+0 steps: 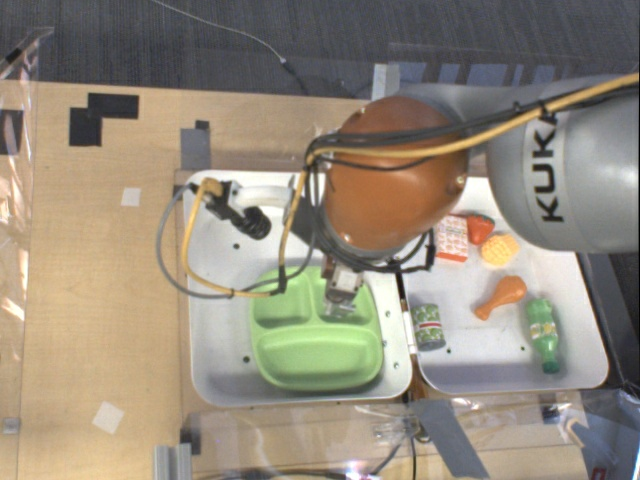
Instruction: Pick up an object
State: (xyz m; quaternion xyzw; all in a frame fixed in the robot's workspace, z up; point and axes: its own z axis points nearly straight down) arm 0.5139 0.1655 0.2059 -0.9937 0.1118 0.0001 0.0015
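Note:
My gripper point(341, 300) hangs below the orange wrist band, over the upper right part of a green divided tray point(315, 353) in the left bin point(222, 368). Its tips sit just above or on the tray's surface; I see nothing between them. In the right bin point(580, 368) lie a small can point(428, 325), a toy chicken drumstick point(500, 296), a green bottle point(543, 335), a red and white carton point(452, 238), a red piece point(481, 228) and a yellow piece point(499, 250).
A yellow cable point(200, 268) and a black fitting point(250, 220) lie across the left bin's upper left. The big arm body point(560, 168) covers the top of both bins. Wooden bench point(90, 298) spreads to the left.

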